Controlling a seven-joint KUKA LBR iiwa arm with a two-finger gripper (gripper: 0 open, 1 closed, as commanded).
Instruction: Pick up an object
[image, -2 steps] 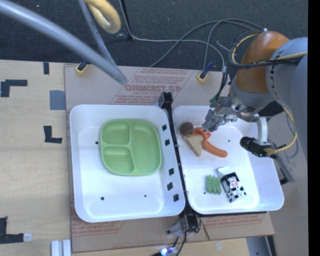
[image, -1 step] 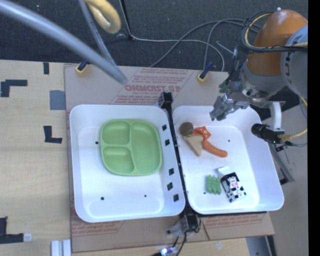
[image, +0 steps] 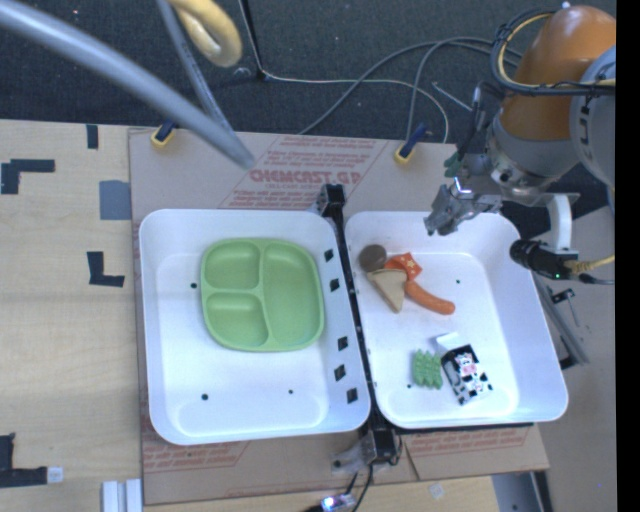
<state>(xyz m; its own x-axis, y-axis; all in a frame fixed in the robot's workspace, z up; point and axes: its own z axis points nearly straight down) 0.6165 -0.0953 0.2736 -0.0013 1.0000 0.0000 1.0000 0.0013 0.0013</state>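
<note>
**Ann:** The carrot (image: 428, 296) lay in the right bin (image: 520, 330), in its upper middle, long axis running slantwise from upper left down to lower right. Touching its upper end sat a tan wedge (image: 390, 291), and just above that a brown round piece (image: 373, 257).

**Ben:** And the hand (image: 450, 215)?

**Ann:** It hung over the far rim of that same bin, empty, nothing between the fingers. Whether they were spread or pressed together I couldn't tell; they showed as one dark cluster. From the hand, the carrot lay toward the near side and a touch left, near but apart.

**Ben:** So the move, by my reckoning, was a drop toward the viewer with the fingers set across that slant.

**Ann:** I'd judge so. Count them: one carrot, one wedge, one brown piece, then further down one green ridged thing (image: 427, 369) and one black-and-white toy (image: 466, 373) just beside it. Five in that bin.

**Ben:** The other side?

**Ann:** One green divided plate (image: 263, 295) alone in the left bin (image: 175, 400). Two bins on the surface, one arm (image: 560, 80) reaching in from the right.
</note>
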